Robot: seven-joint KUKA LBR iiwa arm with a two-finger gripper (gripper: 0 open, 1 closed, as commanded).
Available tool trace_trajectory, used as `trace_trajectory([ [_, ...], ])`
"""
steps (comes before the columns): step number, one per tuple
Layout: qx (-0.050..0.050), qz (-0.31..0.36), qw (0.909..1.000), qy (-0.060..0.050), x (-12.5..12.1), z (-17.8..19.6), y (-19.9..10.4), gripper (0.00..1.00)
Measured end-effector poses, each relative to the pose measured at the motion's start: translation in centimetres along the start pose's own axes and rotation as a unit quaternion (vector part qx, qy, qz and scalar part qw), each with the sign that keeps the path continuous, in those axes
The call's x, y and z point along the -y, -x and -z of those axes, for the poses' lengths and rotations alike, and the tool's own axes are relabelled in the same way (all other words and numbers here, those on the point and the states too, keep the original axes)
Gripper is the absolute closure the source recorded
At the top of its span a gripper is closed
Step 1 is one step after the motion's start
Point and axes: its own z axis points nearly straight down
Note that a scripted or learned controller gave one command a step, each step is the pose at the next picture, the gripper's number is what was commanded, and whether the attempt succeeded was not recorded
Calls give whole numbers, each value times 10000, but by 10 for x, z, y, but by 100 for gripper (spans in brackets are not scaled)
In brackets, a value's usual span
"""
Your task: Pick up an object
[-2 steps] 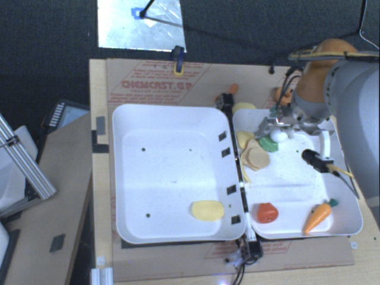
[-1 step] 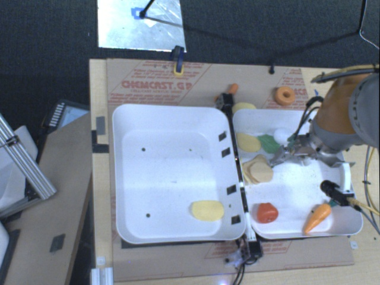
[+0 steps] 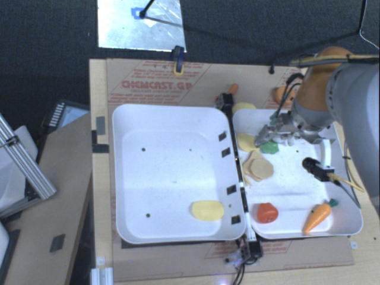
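The grey arm (image 3: 350, 94) covers the upper right corner of the right-hand shallow white bin (image 3: 291, 186). Its fingers (image 3: 261, 140) read as one dark, blurred shape, so I cannot tell whether they are apart or together, and nothing shows between them. A small green lump (image 3: 270, 148), the nearest thing to pick, lies in that bin right at their tips; whether they touch it is unclear, and its upper edge is hidden by them. Up and right of the green lump a round orange thing (image 3: 281, 94) sits by the rim, half hidden behind the arm. Just left of the green lump lies one yellow disc (image 3: 245, 142), and above that one paler yellow piece (image 3: 243, 107) at the rim. Down and left of the green lump are overlapping beige round slices (image 3: 259, 168), two or three, hard to count. Well below it lie one red tomato-like ball (image 3: 267, 212) and one orange carrot with a green top (image 3: 317, 216). Far to the lower left of the green lump, the left-hand shallow white bin (image 3: 148, 129) holds one yellow oval piece (image 3: 207, 210). The two bins stand side by side on the desk (image 3: 178, 273).
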Motion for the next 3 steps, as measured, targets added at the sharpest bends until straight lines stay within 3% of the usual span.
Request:
trace_trajectory([
  [1, -14, -28, 10000, -53, 63, -1, -34, 0],
  [2, -3, -25, 10000, -16, 60, 10, -32, 100],
  [3, 8, -4, 10000, 66, 35, 198, -43, 100],
])
